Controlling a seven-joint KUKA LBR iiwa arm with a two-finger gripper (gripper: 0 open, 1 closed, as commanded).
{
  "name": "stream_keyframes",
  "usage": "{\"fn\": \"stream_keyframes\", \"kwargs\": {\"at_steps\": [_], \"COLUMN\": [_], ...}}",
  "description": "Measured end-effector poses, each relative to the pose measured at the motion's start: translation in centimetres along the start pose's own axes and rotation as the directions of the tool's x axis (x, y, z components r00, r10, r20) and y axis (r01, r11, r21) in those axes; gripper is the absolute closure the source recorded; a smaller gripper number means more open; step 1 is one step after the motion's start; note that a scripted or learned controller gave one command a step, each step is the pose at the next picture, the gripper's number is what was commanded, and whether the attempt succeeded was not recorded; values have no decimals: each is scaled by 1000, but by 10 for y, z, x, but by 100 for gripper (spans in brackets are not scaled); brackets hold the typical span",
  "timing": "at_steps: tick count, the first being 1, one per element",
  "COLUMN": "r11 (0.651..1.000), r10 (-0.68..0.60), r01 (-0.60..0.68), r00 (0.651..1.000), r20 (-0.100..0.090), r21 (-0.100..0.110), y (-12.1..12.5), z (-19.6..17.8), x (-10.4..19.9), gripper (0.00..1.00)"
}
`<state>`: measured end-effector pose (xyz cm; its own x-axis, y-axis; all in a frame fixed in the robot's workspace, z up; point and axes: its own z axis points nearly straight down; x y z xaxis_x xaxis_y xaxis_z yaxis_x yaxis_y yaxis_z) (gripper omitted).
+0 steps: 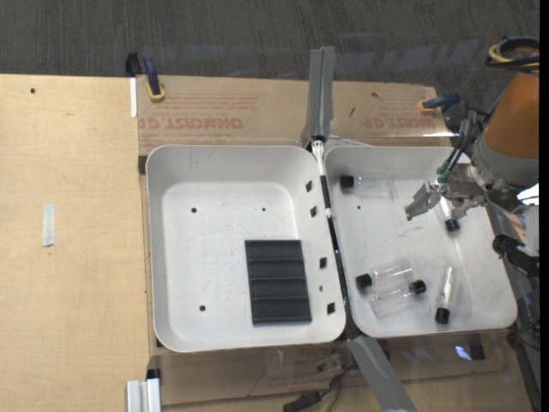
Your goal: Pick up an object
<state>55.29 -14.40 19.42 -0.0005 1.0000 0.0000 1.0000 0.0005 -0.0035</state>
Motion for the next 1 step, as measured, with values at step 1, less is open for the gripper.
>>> {"fn": "stream_keyframes", "kwargs": {"at_steps": [1], "r11": [999], "r10": [45], "r01": [-45], "r00": [999], "r20": [1], "r21": [-2], "y": [30], "z": [-2], "x": [-56], "gripper": [0]}}
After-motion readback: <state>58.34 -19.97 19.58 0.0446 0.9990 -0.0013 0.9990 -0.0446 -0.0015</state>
